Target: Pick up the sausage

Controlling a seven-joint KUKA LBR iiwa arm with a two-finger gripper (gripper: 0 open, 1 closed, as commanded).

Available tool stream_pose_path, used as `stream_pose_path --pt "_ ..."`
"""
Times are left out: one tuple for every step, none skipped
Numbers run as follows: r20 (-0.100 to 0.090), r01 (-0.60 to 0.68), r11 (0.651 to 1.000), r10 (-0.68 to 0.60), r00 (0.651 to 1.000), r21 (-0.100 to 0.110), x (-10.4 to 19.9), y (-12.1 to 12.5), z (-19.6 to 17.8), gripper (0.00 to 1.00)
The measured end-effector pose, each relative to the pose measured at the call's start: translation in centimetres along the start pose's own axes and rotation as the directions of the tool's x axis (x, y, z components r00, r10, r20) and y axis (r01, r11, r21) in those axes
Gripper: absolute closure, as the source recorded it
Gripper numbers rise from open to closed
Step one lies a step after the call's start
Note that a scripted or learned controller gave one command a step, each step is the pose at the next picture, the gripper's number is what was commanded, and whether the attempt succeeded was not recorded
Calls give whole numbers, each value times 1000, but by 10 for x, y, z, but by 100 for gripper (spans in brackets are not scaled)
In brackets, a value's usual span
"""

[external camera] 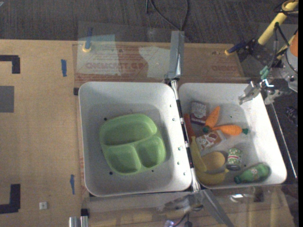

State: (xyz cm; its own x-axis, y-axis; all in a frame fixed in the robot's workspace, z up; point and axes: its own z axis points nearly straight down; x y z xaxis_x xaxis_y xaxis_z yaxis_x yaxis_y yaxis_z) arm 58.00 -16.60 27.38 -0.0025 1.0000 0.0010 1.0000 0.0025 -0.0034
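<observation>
The sausage (188, 126) lies along the right bin's (277, 145) left wall beside a carton (198, 110), so the gripper (253, 91), its state unclear at the bin's far right rim, should descend across its width.

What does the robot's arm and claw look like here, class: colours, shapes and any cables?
At the picture's right edge, the claw is small, pale metallic grey, with thin pointed tips. Behind it sits a boxy grey wrist block with teal fittings. A hint of orange shows above. No markings are readable.
</observation>
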Motion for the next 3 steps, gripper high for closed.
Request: stream_pose_path --pt "0 0 1000 0 1000 0 0 0 0 0" --pt "0 -72 997 72 997 1 54 32 93 0" --pt "0 28 1000 -28 1000 2 85 -9 39 0"
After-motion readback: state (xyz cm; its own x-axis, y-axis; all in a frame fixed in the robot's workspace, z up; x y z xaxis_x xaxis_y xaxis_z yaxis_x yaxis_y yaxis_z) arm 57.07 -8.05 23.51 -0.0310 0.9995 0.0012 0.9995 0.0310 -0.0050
